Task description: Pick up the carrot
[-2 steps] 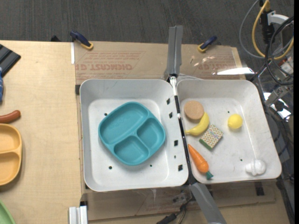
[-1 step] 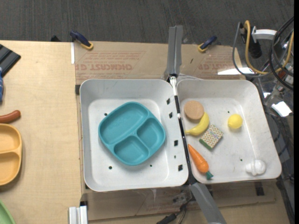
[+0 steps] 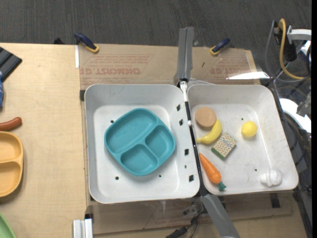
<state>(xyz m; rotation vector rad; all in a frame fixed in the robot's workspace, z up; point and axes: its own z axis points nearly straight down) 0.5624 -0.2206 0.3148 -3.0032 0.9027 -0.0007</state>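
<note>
Gripper state: you cannot tell from this view. Count on the bench: two white bins, side by side. Left bin (image 3: pixel 96 133) holds one teal divided plate (image 3: pixel 140 141) with three compartments, sitting near the middle. Right bin (image 3: pixel 277 128) holds six items: one carrot (image 3: pixel 210 170), one banana (image 3: pixel 212 133), one round tan disc (image 3: pixel 205 117), one lemon (image 3: pixel 249 129), one small patterned square block (image 3: pixel 224 145) and one white lump (image 3: pixel 271 177) in the near right corner. You will find the carrot in the near left part of the right bin, close beside the wall shared with the left bin. It lies flat, long axis on a diagonal: narrow orange tip toward the far left, green stub toward the near right. Apart from the block and banana, touching neither.
</note>
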